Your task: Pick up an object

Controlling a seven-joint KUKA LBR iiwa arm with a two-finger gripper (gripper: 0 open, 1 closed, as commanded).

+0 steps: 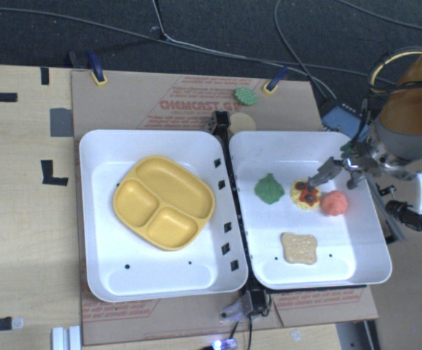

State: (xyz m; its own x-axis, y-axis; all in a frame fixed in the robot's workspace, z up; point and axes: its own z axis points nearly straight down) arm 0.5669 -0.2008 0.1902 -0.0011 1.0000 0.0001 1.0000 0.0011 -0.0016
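Note:
In the right bin (258,265) lie a green leafy piece (269,189), a yellow piece with red on top (305,195), a pinkish-red ball (334,203) and a tan toast slice (299,248). My gripper (320,178) reaches in from the right and hangs just above the yellow piece, its dark fingers pointing down-left toward it. Nothing shows between the fingers.
The left bin (98,268) holds a yellow divided plate (164,201). A small green object (245,95) lies on the cardboard behind the bins. Cables run across the dark floor at the back. The arm's body (400,122) stands over the right bin's far right corner.

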